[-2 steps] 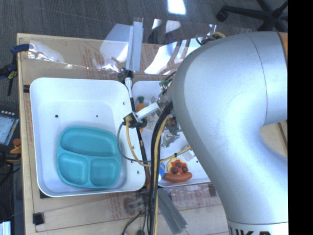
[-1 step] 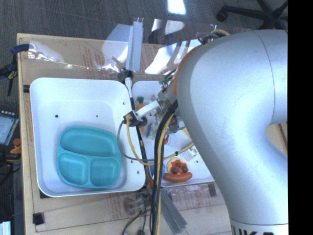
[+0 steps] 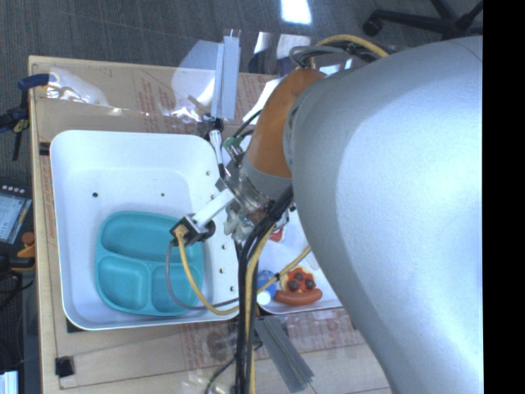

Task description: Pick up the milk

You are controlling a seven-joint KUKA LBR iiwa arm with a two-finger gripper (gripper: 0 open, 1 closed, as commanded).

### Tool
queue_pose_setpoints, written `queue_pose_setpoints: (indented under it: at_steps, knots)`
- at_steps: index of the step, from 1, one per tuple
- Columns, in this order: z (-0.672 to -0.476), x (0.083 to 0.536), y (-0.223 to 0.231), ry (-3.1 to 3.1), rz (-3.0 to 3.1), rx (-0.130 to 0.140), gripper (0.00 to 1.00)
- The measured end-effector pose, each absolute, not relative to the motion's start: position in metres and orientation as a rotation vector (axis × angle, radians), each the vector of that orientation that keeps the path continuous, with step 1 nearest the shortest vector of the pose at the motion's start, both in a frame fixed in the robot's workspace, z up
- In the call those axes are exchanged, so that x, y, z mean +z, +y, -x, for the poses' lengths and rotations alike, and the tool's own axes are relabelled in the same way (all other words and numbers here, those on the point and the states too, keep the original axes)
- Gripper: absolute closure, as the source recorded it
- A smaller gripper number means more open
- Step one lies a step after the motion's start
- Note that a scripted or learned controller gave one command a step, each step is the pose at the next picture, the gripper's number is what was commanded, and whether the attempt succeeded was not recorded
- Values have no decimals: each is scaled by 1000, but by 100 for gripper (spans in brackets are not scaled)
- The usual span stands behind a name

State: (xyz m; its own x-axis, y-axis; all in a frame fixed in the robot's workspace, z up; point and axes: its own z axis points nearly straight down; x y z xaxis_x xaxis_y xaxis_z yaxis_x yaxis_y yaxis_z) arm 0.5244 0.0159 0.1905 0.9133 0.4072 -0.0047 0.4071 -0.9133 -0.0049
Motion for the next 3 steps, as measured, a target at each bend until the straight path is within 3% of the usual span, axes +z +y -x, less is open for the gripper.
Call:
queue_pose_setpoints:
  at_steps: [1, 2, 3]
  knots:
    - [-549, 191, 99, -1142, 2924, 4, 100]
    - [-475, 211, 51, -1236, 2885, 11, 100]
    - [-476, 284, -14, -1450, 2784, 8, 100]
